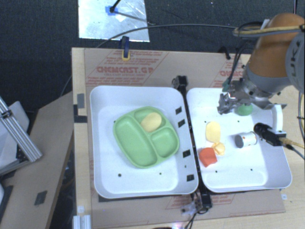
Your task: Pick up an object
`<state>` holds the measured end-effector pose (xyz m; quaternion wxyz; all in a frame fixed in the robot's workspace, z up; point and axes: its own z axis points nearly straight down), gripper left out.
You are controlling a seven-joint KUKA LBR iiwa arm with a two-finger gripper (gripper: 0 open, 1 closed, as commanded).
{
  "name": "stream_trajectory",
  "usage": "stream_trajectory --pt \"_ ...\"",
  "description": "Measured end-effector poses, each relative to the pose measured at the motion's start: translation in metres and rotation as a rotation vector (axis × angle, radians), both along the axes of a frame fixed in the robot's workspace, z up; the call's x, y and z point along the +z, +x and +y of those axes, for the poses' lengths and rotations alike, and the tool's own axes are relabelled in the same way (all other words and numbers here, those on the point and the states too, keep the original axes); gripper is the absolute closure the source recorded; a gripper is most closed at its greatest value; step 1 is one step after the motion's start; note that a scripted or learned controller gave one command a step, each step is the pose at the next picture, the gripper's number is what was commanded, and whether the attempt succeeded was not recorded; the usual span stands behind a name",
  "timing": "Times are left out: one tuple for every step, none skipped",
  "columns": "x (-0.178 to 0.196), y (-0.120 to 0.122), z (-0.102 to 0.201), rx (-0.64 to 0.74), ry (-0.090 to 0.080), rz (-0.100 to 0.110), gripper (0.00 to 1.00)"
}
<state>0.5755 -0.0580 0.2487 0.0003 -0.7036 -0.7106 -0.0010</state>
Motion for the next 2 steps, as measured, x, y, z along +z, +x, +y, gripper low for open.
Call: stream_trajectory --pt "0.006 -0.007 0.053 0.000 0.000 0.000 1.00" --pt "-0.010 -0.011 0.102 -0.001 0.000 0.001 1.00"
